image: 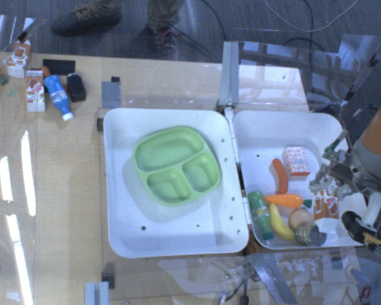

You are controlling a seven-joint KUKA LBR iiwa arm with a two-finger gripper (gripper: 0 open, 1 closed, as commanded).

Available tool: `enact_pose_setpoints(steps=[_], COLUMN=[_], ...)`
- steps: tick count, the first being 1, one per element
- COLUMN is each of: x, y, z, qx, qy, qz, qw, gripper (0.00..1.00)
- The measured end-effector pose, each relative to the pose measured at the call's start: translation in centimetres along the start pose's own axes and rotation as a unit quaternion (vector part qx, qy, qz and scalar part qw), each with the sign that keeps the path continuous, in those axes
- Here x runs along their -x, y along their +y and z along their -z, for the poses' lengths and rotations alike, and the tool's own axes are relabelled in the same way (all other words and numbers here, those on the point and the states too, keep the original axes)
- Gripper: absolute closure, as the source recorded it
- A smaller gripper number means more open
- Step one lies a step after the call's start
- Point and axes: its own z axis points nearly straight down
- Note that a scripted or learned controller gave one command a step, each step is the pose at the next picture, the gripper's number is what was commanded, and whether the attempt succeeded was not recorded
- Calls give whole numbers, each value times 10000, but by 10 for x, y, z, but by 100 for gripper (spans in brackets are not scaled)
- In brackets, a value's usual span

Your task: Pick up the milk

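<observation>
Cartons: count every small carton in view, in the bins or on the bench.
4. Bench, far left: two cartons. Right bin: one at the back, one by the hand. Others may be hidden.

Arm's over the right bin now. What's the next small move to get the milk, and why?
Probably ease the gripper down a little toward the milk carton. The carton lies on the floor of the right bin, right beside the gripper in this view, next to the onion.
</observation>
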Motion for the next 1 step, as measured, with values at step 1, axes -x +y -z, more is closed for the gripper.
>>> enact_pose_setpoints(steps=[1], x=[-3], y=[6], z=[94], qx=[8], qy=[-2], qz=[669], qw=[9978], gripper=[100])
